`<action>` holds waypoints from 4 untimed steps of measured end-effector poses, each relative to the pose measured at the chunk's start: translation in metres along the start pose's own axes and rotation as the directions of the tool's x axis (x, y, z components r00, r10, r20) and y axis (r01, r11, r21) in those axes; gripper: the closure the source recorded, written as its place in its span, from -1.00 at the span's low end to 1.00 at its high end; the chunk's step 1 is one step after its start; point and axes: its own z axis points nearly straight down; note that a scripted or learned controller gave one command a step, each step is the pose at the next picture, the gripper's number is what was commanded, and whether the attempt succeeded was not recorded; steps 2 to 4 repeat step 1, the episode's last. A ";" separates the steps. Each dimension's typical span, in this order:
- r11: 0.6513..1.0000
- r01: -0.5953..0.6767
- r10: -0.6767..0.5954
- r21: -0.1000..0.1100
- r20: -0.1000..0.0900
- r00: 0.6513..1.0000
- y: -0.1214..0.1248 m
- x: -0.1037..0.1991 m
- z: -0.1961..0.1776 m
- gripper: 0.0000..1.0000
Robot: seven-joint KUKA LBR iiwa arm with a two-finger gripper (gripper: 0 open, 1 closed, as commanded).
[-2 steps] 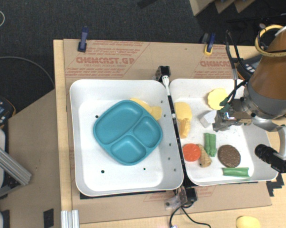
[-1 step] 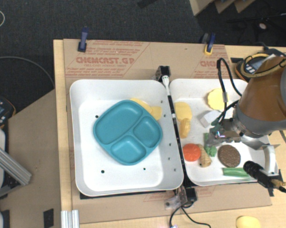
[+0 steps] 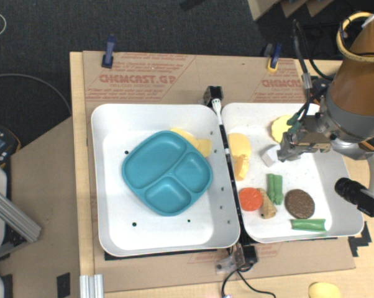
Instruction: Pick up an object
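My gripper [image 3: 286, 151] hangs over the right bin [image 3: 342, 225] (can't tell its state), and I'd target the yellow block [image 3: 239, 154] by the divider, likely light, stiff and slick, so pinch its narrow sides.

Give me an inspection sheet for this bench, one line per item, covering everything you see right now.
Surface: cardboard-covered bench bearing two shallow white bins, left and right.
Job's things: right bin holds yellow foam block, orange-red round piece, green stick, brown disc, green bean.
Clutter: teal divided plate in left bin.
Grippers: gripper low over right bin.
Cables: black cable along arm.
Surroundings: blue clamps at bench's far edge.
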 end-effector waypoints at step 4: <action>1.000 -0.005 0.005 0.019 -0.001 1.000 -0.002 0.008 0.031 1.00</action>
